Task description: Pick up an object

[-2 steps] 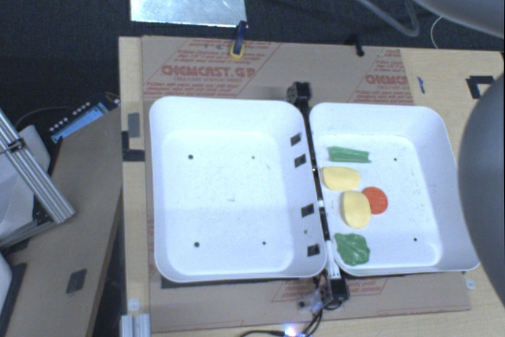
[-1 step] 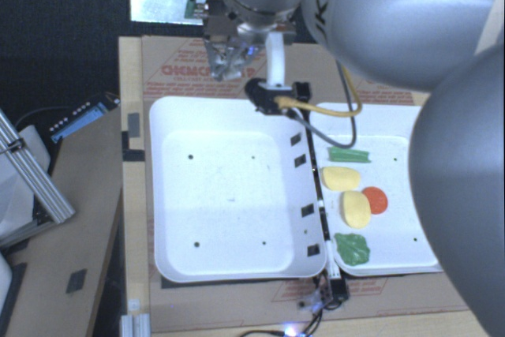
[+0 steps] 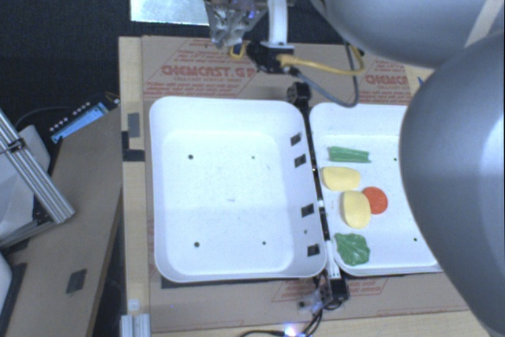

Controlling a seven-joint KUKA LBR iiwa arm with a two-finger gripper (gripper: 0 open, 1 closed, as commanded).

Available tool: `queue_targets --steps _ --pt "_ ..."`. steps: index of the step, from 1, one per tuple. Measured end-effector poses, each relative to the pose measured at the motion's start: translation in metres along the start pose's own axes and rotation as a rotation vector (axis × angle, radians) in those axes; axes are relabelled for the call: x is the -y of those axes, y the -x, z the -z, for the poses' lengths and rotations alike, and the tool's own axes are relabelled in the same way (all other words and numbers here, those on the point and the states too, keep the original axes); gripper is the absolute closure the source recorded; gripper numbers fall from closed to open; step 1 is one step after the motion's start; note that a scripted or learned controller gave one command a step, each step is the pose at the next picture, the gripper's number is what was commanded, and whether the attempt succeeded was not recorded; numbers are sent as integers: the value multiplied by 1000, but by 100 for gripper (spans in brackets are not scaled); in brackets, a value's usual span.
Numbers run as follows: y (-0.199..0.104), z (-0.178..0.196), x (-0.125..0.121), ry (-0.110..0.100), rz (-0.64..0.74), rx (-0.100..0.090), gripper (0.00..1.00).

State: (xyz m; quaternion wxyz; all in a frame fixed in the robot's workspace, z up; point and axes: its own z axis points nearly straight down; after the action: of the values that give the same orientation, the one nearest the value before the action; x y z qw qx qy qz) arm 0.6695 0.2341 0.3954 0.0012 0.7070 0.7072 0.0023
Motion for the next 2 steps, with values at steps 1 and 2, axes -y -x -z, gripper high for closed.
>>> queue_targets --steps 1,2 --pt "32 130 1 12 -1 -2 100" --pt "-3 -16 59 -20 7 4 100"
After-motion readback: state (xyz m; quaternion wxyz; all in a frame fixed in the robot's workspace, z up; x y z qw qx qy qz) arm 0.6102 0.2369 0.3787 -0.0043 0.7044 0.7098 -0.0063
